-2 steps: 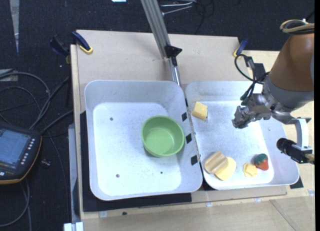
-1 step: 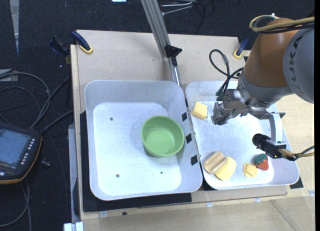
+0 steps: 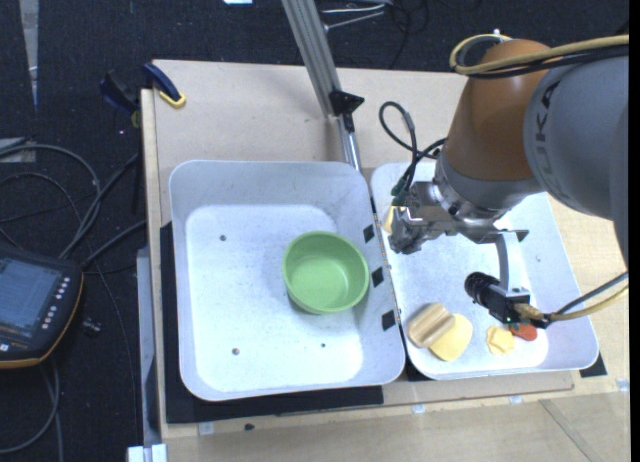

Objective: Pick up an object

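A green bowl (image 3: 325,272) stands upright in the left bin (image 3: 220,250), right of its middle. In the right bin (image 3: 560,350), near the front edge, lie a tan block (image 3: 428,322), a yellow piece (image 3: 453,340) touching it, and a smaller yellow piece (image 3: 499,341) beside a small red item (image 3: 526,331). My gripper (image 3: 405,233) hangs low over the left part of the right bin, behind the tan block and apart from it. A small yellow bit (image 3: 391,218) shows right next to the gripper; what it is I cannot make out.
The grey and orange arm (image 3: 510,130) covers the back half of the right bin. A black fitting (image 3: 487,293) with a cable hangs under the wrist. A slanted metal pole (image 3: 315,40) rises behind the bins, and black clips (image 3: 378,276) sit on the divider.
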Robot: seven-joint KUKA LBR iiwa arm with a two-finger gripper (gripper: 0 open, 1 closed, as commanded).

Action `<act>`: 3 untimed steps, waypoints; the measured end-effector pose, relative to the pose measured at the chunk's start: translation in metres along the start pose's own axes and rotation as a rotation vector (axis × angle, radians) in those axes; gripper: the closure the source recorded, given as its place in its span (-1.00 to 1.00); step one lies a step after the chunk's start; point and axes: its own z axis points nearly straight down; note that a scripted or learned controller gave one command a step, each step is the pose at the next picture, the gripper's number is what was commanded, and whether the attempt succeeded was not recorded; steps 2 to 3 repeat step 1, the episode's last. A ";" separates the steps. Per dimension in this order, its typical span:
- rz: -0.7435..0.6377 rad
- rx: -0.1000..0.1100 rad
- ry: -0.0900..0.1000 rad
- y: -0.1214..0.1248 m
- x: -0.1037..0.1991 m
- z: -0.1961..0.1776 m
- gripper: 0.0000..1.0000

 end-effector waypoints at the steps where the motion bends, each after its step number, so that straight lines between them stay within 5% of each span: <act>1: -0.001 -0.001 0.000 0.014 0.053 -0.009 1.00; 3: -0.001 -0.001 0.000 0.014 0.053 -0.009 1.00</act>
